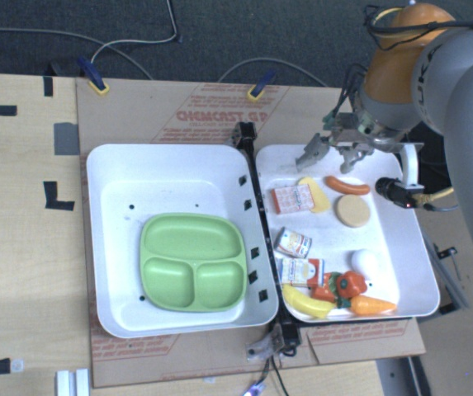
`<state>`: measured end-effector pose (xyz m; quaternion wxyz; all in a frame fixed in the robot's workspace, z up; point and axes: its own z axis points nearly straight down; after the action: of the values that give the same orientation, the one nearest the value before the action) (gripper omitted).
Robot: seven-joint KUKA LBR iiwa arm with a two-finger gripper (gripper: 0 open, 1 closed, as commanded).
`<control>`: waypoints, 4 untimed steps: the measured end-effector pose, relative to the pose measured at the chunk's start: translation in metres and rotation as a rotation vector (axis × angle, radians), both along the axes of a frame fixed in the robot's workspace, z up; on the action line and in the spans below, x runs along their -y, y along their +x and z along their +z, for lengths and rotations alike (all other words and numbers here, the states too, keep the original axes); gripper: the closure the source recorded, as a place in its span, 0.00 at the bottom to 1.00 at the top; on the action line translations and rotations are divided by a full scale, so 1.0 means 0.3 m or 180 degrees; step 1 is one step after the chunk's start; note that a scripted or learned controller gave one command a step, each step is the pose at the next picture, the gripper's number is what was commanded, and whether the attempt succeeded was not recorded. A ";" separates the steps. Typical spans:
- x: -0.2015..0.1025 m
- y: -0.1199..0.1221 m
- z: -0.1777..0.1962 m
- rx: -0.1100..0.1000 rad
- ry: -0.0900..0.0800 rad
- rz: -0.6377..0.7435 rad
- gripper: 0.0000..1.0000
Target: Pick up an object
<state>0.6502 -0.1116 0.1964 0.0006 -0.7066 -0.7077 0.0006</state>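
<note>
gripper hangs over the upper edge of the right bin, at the upper right of the frame, fingers spread apart with nothing between them. arm comes in from the right, orange band above the wrist.

right bin contents, top to bottom: sausage just below and slightly right of the gripper; packet below and left of it, with a yellow piece touching the packet's right side; round biscuit under the sausage; small carton mid-bin; white egg lower right; a crowded cluster at the bottom edge: second packet, tomato, banana, carrot.

left bin holds a green tray, well apart from the gripper.

key relation: sausage is the nearest thing, lying toward the lower right of the gripper, long axis running roughly left-right across the frame with a slight tilt. the fingers appear spread along about the same line, so judged as needing a wrist turn to close across the short width. the yellow piece sits directly below the left finger, near enough to be an alternative target.

risk, judged: sausage is round and may roll; biscuit close beneath it could be nudged.
</note>
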 end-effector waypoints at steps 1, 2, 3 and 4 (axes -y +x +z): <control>-0.028 -0.007 -0.333 0.0016 -0.0001 0.0001 0.00; -0.007 0.066 -0.363 0.0022 -0.0009 0.0004 0.00; -0.049 0.022 -0.362 0.0026 -0.0011 0.0000 0.00; -0.035 0.064 -0.366 0.0017 -0.0006 0.0001 0.00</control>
<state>0.6695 -0.1011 0.0866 -0.0020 -0.7064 -0.7078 -0.0006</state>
